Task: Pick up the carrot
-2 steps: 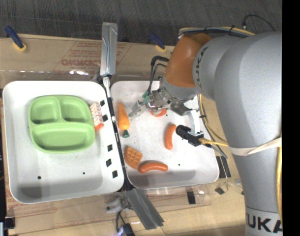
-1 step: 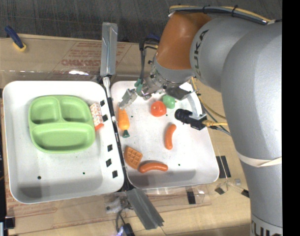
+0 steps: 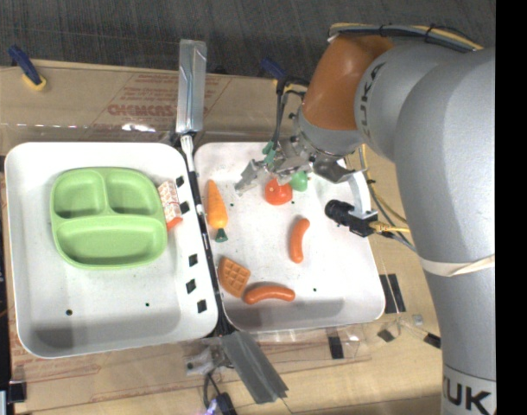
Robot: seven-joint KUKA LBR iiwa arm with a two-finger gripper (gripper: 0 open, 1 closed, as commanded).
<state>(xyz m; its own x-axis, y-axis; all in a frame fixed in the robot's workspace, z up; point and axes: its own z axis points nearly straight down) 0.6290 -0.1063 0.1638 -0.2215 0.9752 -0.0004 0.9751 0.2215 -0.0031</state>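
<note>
While "UK" shows on arm (image 3: 466,232), carrot (image 3: 216,207) lies untouched in bin (image 3: 358,266)

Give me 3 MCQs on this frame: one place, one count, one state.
1. Where does the carrot lie?
A. in the green tray
B. in the right bin, by its left wall
C. on the cardboard

2. How many sausages lie in the right bin?
A. one
B. two
C. four

3. What is the state of the green tray?
A. flat in the left bin, compartments up
B. flipped upside down
C. leaning on the arm

Key: 1 B, the carrot sits beside the divider; 2 B, one sausage mid-bin, another sausage near the front; 3 A, its three compartments face up.
</note>
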